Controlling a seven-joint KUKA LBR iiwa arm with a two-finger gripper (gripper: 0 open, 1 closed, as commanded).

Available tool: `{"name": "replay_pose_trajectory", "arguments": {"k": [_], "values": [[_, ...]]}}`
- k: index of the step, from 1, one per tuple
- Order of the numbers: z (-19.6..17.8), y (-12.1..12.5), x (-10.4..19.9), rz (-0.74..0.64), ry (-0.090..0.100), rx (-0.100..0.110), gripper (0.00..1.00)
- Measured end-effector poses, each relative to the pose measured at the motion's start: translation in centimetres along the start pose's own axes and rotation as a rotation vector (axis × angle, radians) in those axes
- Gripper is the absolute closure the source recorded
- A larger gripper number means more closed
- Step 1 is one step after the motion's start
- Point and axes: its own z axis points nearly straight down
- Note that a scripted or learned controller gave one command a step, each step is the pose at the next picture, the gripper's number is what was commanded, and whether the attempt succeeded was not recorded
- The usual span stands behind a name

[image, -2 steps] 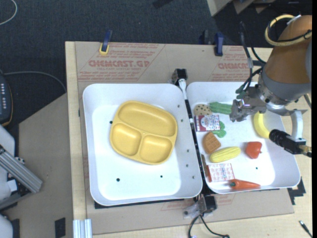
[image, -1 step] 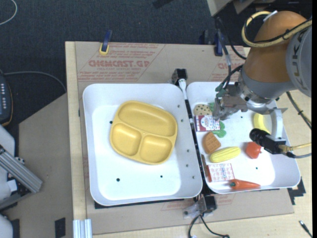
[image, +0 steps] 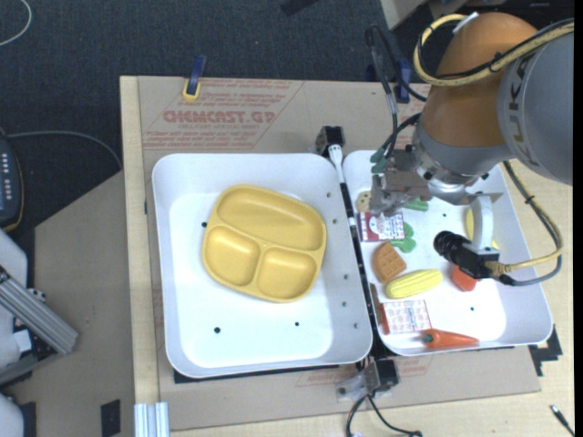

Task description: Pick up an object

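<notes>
The claw, grip unclear from here, hangs over crowded toys in the right bin; it may nudge the cracker aside.

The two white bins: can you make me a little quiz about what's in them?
1. True or false: the yellow plate lies in the same bin as the carrot.
2. Which toy lies nearest the front edge of the right bin? A) corn B) carrot C) cracker
3. Fill in: the gripper hangs over the ____ bin.

Key: 1 false, the plate lies alone in the left bin. 2 B. 3 right.
</notes>
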Motion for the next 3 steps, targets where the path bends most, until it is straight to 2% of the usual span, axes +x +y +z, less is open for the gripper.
{"name": "replay_pose_trajectory", "arguments": {"k": [1,2,3], "values": [[2.0,-0.1,0.3,0.003,0.000,0.007,1.00],[2.0,0.0,0.2,0.004,0.000,0.004,1.00],[0.0,0.3,-0.3,0.003,-0.001,-0.001,1.00]]}}
